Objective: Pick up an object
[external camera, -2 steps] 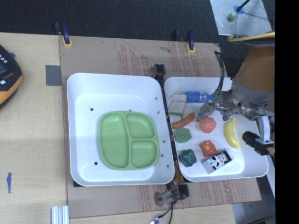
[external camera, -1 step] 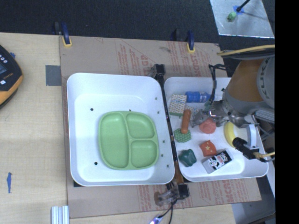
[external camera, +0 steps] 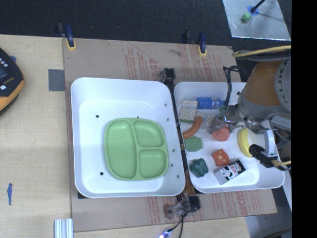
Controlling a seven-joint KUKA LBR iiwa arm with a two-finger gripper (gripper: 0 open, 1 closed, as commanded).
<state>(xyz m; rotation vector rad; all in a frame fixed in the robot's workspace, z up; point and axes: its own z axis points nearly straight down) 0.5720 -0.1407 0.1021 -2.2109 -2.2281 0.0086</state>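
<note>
Scanning from the left: an orange-and-black device (external camera: 7, 83) sits at the bench edge, far left of the claw. Next, the left bin (external camera: 89, 98) holds a green divided plate (external camera: 135, 148), flat on the bin floor, well apart from the claw.

The right bin (external camera: 257, 182) holds the loose objects. Left of the claw: a patterned cloth-like piece (external camera: 187, 110), an orange sausage shape (external camera: 193, 127) lying at a slant, a green textured round piece (external camera: 193, 144) just below it, and a dark green object (external camera: 199, 167) nearer the front wall. A blue bottle (external camera: 208, 103) lies on its side up and left of the claw.

The claw (external camera: 224, 123) is low in the right bin, at the end of the grey arm (external camera: 265, 95) reaching in from the right. A pinkish-red object (external camera: 221, 133) sits directly beneath it, touching or nearly so; grip and finger opening cannot be made out.

Below the claw: a red block (external camera: 221, 156) and a black-and-white carton (external camera: 230, 172). Right of the claw: a yellow banana (external camera: 243, 141), partly covered by arm hardware.
</note>
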